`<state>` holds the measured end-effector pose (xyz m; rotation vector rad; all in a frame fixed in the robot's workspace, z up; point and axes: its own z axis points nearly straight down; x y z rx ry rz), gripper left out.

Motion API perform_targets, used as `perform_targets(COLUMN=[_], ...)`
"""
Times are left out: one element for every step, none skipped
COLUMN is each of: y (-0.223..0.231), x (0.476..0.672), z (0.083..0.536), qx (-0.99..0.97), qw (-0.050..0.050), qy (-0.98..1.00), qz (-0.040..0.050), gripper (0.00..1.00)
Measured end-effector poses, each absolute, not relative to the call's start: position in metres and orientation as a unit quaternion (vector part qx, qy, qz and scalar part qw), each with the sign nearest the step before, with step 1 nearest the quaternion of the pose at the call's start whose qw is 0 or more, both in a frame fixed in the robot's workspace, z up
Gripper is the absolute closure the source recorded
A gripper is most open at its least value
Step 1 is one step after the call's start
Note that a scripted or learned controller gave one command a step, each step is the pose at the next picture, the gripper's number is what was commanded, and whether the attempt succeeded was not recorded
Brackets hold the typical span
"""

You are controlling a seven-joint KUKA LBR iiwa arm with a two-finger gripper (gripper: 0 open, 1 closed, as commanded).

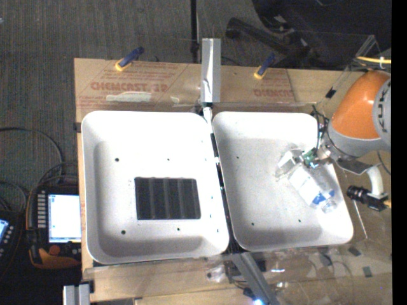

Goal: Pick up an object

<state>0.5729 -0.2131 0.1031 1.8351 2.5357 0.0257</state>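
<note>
Dark carpet under a brown bench, two white bins clamped side by side for easy transfer. Left bin: black ridged tray lying flat at centre. Right bin: clear plastic bottle at 3 o'clock, touching the gripper lowered onto its upper end. Cannot tell whether clenched or released.

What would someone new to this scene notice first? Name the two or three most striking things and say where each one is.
The orange band of the arm stands out at the right edge, above the right bin. In the left bin a dark ribbed rectangle lies near the middle. A clear plastic bottle with a blue end lies in the right bin near its right side, just below the wrist.
</note>
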Motion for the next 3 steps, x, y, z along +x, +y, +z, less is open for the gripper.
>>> perform_targets(y=[-0.110, -0.080, -0.117], x=[0.596, 0.559, 0.561], z=[0.171, 0.183, 0.163], qx=[0.612, 0.581, 0.628], qw=[0.000, -0.001, -0.001], qy=[0.791, 0.814, 0.778], qz=[0.0005, -0.0010, -0.0005], gripper=[1.00, 1.00, 1.00])
